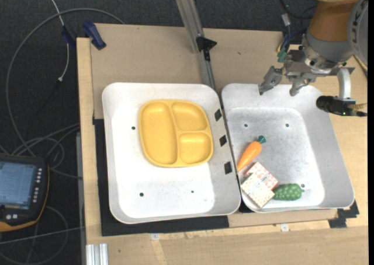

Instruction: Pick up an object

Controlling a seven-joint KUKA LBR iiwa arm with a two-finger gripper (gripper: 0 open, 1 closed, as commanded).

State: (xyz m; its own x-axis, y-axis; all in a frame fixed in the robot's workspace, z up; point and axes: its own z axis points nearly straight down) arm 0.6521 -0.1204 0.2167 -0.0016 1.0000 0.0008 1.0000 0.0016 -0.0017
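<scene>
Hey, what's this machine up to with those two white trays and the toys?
A robot arm is set to pick up an object. Its gripper hangs open and holding nothing over the far edge of the right bin. Near that bin's front lie a toy carrot, a small patterned box and a green toy vegetable. The left bin holds a yellow divided plate.

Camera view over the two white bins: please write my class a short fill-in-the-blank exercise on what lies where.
1. The yellow divided plate lies in the ____ bin.
2. The carrot in the right bin is coloured ____.
3. The patterned packet lies between the carrot and the ____ vegetable toy.
4. The gripper hangs over the right bin's ____ rim, its jaws apart.

Missing words: left; orange; green; far
</scene>
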